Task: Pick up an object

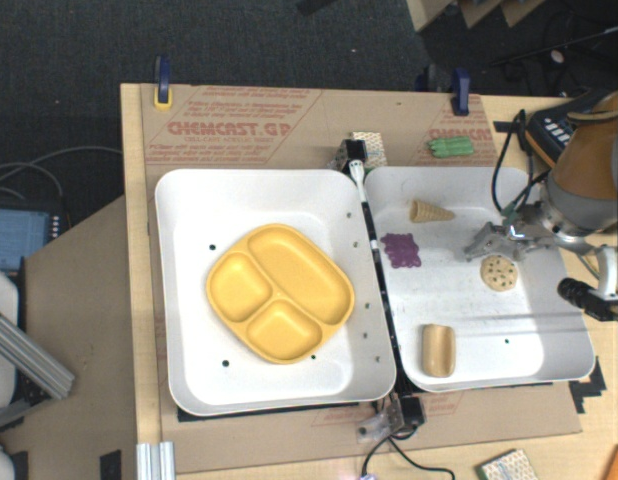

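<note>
At right of frame the gripper point(492, 240) hangs with fingers spread apart, gripping nothing, just above the cookie point(499, 273) in the right bin point(549, 368); an ice-cream cone point(429, 211) lies upper left of it.

Red print "CHEMCAST GP" is read on the brown protective sheet point(239, 128) covering the tabletop, behind the left white bin point(179, 298). It is repeated, partly legible, behind the right white bin point(549, 363). Smaller lines are unreadable.
</note>
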Robot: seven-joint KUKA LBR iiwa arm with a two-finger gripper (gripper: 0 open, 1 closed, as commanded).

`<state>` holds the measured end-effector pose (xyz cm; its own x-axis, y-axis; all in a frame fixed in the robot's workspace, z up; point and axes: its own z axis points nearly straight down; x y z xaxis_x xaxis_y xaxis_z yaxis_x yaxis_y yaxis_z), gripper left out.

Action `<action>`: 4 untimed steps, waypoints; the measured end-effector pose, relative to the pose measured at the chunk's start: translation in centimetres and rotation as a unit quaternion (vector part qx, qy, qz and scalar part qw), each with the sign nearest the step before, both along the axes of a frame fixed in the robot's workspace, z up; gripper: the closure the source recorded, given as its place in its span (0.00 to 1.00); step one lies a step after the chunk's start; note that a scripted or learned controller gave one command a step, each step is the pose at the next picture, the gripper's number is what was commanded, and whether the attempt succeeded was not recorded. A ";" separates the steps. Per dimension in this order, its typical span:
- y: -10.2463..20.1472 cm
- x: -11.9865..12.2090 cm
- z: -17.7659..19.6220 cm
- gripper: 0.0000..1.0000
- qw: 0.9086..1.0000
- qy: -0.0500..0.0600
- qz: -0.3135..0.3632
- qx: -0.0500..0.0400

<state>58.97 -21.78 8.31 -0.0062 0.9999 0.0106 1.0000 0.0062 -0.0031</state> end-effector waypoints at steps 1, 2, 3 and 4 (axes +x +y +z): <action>0.0 -11.3 12.5 0.00 1.000 -0.004 -0.005 -0.007; -0.3 -9.8 1.2 0.00 1.000 -0.002 -0.002 -0.004; 0.0 -4.1 0.0 0.00 1.000 0.000 0.000 0.000; -0.4 -4.2 1.2 1.00 1.000 -0.002 -0.002 -0.005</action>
